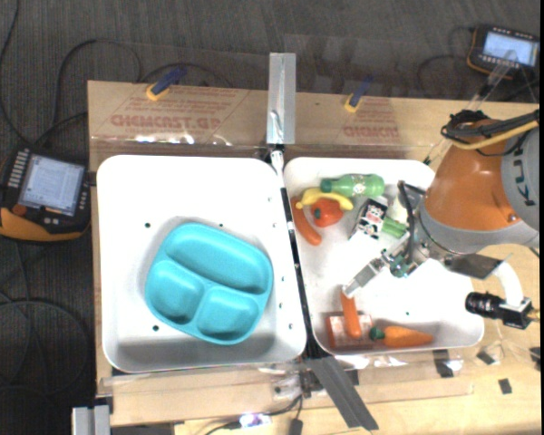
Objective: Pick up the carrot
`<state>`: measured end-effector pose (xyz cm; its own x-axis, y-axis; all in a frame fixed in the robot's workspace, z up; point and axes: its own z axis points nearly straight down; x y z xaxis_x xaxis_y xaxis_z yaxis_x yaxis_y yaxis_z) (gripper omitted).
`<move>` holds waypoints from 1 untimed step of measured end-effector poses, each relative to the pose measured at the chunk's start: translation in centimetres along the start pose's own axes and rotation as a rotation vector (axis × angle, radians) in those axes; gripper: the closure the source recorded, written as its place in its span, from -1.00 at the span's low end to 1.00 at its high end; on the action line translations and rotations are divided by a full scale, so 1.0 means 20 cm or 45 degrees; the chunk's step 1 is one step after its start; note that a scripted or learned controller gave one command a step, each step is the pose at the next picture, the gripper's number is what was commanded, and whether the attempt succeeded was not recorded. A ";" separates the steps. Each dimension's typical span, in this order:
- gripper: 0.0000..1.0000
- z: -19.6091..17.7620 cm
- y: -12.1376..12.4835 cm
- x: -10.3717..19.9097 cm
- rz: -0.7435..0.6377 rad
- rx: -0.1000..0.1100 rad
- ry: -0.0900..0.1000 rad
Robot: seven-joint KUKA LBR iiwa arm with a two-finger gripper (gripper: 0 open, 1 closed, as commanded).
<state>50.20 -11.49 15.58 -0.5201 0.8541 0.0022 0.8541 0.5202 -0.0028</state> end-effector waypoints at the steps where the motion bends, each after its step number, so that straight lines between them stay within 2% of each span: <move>1: -1.00 0.31 -0.06 0.02 -0.446 -0.020 -0.006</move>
<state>48.98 -11.79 9.35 -0.7818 0.6235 -0.0044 0.6234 0.7818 0.0126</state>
